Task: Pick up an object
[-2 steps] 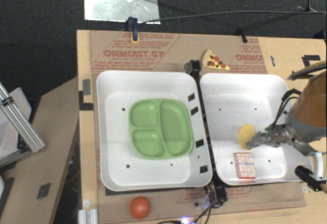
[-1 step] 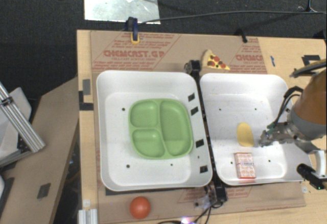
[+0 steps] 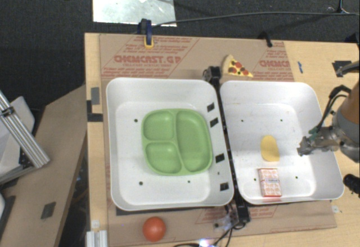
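"CHEMCAST GP" ran across the board (image 3: 147,59) behind the tray (image 3: 177,141); the tool (image 3: 304,147), its state unreadable, hung right of it.

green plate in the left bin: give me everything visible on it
The green plate is a pale green divided tray that looks like matte plastic, a rounded rectangle with three compartments: two smaller ones on its left side and one long one on its right. It lies flat, right side up, slightly rotated, about mid-floor of the left bin. Nothing sits in it, and only the bin floor touches it.
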Controlling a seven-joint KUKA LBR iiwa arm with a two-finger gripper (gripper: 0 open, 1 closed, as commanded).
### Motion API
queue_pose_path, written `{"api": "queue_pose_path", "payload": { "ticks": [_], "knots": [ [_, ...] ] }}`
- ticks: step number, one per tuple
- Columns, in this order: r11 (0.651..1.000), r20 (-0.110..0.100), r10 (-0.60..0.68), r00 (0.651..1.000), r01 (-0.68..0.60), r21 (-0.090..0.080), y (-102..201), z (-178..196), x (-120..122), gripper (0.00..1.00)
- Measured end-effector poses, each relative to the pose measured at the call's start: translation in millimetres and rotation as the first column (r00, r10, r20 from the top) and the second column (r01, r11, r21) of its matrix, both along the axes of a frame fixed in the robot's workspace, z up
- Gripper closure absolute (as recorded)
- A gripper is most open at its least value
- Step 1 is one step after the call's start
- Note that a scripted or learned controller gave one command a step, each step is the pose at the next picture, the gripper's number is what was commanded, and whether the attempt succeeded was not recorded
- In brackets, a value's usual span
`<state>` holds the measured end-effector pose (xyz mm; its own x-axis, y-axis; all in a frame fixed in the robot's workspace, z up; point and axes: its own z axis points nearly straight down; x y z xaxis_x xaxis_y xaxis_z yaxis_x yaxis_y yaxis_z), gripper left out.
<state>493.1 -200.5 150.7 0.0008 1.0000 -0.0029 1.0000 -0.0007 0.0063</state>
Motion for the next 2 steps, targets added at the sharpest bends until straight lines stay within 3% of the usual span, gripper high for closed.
{"api": "queue_pose_path", "payload": {
  "ticks": [1,2],
  "knots": [
    [1.0,0.002,0.005,1.0,-0.005,-0.001,-3.7,57.7,11.2,1.0],
    [1.0,-0.002,0.005,1.0,-0.005,0.001,-3.9,69.9,12.3,1.0]
  ]
}}
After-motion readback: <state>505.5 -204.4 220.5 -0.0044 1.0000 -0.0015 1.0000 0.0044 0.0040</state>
